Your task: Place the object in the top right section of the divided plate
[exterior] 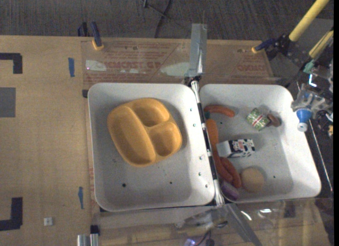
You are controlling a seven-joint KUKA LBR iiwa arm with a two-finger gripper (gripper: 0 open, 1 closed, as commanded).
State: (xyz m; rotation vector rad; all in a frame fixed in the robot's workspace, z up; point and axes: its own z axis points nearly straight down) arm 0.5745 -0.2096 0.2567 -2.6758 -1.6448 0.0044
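I look down on my bench (42,134), and two white bins sit on it side by side.

Nearest in the right bin (286,155), in its near left corner, is a small purple thing (231,192). I cannot tell what it is. Just beside it sits a round tan ball (252,179). Red sausages (228,169) lie by the left wall, touching the ball's left side. A bit farther is a little black and white carton (236,147), lying on its side. Left of it, an orange stick shape (212,131) lies along the left wall. Farther still is a small green, red and white box (257,118) with a brown bit (274,119) touching its right end. Farthest in this bin is one more orange-red sausage (219,111), lying crossways.

I cannot tell which of these toys is the one to move. All of them are in the right bin.

The left bin (159,181) holds the yellow divided plate (132,139). It sits flat, a little to the far left of the middle. Its top right section (152,112) is the small one on the far side.

Past the bins, a grey metal strip (198,49) stands where they meet. A blue and orange clamp (95,34) sits at the far left, and a yellow pole (313,8) leans at the far right.
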